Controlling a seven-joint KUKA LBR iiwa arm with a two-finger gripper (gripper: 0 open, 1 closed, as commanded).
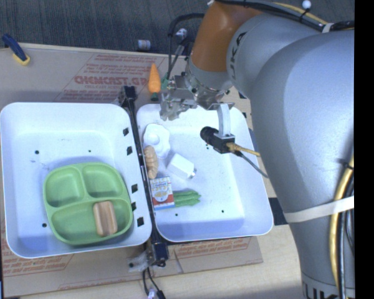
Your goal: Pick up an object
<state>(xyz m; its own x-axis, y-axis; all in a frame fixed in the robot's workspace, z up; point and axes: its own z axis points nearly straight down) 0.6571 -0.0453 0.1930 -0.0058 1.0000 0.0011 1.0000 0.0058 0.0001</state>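
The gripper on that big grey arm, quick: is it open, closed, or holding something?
Gripper: it hangs over the back edge of the right bin; whether it is open or shut cannot be told.

Arm [299,104]: covers the right bin's [199,226] far right corner and part of its right wall; its base is cut off by the bottom edge.
End effector [174,108]: fingers too small and shadowed to tell apart.
Carton [163,192]: printed label too small to read.
White objects [168,151]: shapes blur into the white floor of the bin.
Blue item [15,48]: cannot be identified.
Counter [81,73]: red print only partly legible.
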